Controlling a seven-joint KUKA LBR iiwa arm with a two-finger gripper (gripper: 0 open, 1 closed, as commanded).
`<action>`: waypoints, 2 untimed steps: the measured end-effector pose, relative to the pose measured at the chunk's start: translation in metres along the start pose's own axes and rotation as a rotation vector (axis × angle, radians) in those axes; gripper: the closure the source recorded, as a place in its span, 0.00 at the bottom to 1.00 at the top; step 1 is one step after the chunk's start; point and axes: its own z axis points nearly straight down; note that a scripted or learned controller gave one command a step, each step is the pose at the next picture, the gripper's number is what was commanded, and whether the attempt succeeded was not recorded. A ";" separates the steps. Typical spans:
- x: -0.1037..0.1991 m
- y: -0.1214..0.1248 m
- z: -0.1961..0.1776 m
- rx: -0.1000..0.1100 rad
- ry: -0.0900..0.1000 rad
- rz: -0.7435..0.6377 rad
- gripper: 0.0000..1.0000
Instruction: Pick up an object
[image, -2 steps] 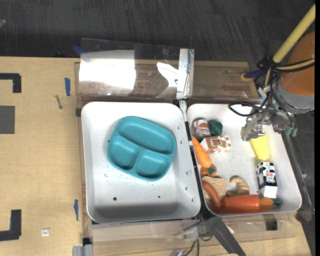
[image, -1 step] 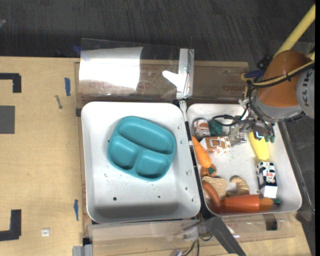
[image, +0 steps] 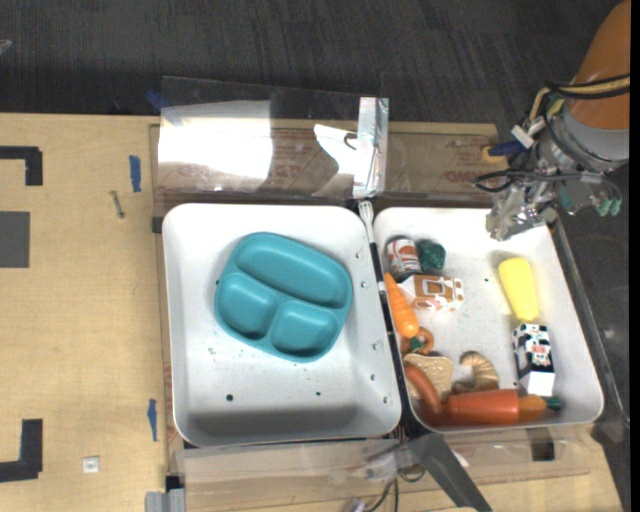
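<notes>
Gripper: hovered above right bin's far corner; finger spacing could not be told; nothing visibly held. Nearest candidate, yellow block, lay in bin just below it. Pick not yet made; all remained.

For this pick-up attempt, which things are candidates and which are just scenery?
Candidates, all in the right white bin:
yellow plastic block
long orange-red toy carrot
black-and-white toy carton
small orange toy carrot

Scenery:
teal divided plastic tray
left white bin
</notes>
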 end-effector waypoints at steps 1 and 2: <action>0.024 -0.014 0.154 -0.004 0.007 -0.052 1.00; 0.040 0.013 0.162 -0.006 0.008 -0.377 1.00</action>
